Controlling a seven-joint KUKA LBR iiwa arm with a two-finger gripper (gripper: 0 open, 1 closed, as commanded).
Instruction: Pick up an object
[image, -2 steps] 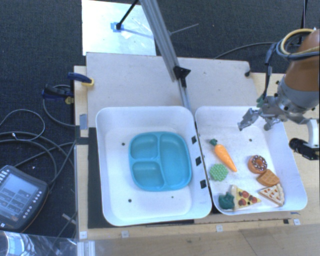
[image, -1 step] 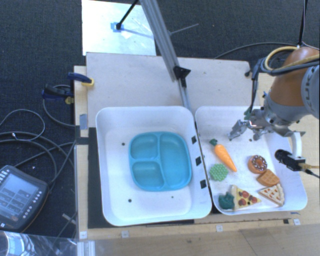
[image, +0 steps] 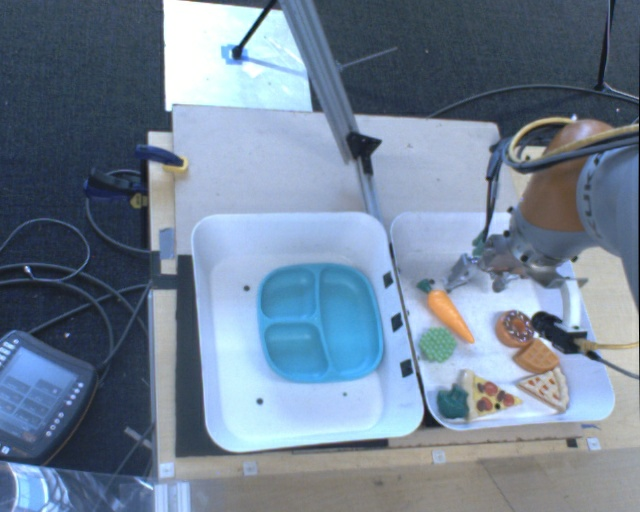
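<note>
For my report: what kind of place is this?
Probably a robotics lab: a robot arm over two white bins, toy food such as a carrot, and cables on the floor.

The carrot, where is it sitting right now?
The carrot lies in the right bin, near its left wall, just above the green round piece and left of the donut.

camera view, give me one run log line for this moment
gripper: above right bin, holds nothing | nearest: carrot | left bin: blue tray

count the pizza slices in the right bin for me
2. One pizza slice lies at the near edge of the right bin, beside a dark green piece. The other pizza slice lies right of it, just below the waffle.
</note>
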